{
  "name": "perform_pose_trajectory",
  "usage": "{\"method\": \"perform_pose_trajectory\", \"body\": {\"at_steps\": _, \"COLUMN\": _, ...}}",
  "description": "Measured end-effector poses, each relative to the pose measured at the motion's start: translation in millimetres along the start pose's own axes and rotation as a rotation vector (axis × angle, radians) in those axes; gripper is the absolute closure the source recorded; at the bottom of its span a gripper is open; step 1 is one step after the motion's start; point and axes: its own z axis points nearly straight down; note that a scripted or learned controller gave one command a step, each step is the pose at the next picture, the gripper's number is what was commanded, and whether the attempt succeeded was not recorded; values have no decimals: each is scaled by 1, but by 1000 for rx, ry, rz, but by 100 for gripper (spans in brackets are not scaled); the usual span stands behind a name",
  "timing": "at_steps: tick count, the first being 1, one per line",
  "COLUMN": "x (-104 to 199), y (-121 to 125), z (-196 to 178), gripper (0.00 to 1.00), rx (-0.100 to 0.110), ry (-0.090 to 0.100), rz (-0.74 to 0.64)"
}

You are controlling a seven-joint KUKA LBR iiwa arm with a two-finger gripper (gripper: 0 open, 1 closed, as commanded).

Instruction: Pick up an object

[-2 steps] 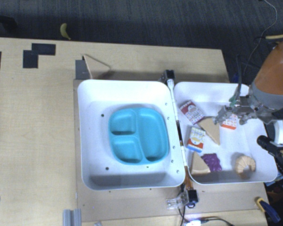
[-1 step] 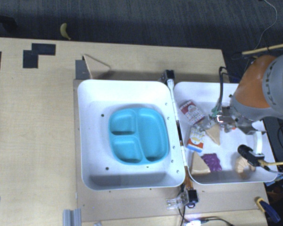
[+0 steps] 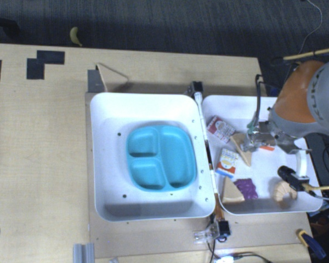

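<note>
A pale wooden table [image 3: 38, 163] carries two white bins. In the right bin [image 3: 263, 208], nearest lie a purple piece [image 3: 245, 188] and small packets [image 3: 228, 163], light and crushable, I judge, best pinched across their narrow sides. Farther back, the tool [image 3: 256, 138] hangs over a tan wedge [image 3: 242, 147]; its grip state I cannot tell.

Arm: you see the grey arm [image 3: 323, 100] reaching in from the right edge, its bulk at the upper right.
Orange band: it sits just above the wrist [image 3: 294, 100], facing the camera.
Wrist: grey, angled down and to the left below the band.
Gripper: your gripper [image 3: 256, 140] hangs low, pointing down; its finger spacing can't be made out from this angle.
</note>
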Motion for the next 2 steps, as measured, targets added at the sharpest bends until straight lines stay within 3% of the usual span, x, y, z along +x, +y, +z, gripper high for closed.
{"method": "perform_pose_trajectory", "body": {"at_steps": 1, "x": -65, "y": 41, "z": -51, "gripper": 100, "rx": 9, "ry": -1, "rz": 6}}
{"method": "perform_pose_trajectory", "body": {"at_steps": 2, "x": 2, "y": 76, "z": 18, "gripper": 100, "rx": 10, "ry": 0, "rz": 5}}
